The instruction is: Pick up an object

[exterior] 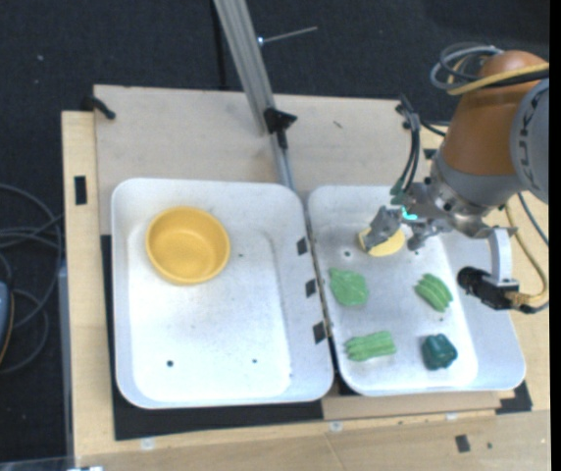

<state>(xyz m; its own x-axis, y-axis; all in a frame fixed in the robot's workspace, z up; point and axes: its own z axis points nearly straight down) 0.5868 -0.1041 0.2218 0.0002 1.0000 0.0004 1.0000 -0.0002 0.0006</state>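
Yellow piece (388, 244) is lying in the right bin (496, 361), and you are seeing the tool (395, 228) sitting right over it. I cannot tell its opening or hold. The piece is looking small, so it could slip out sideways.

The grey arm (501, 126) with its orange band is being held in from the right, the gripper (394, 226) being pointed down-left.
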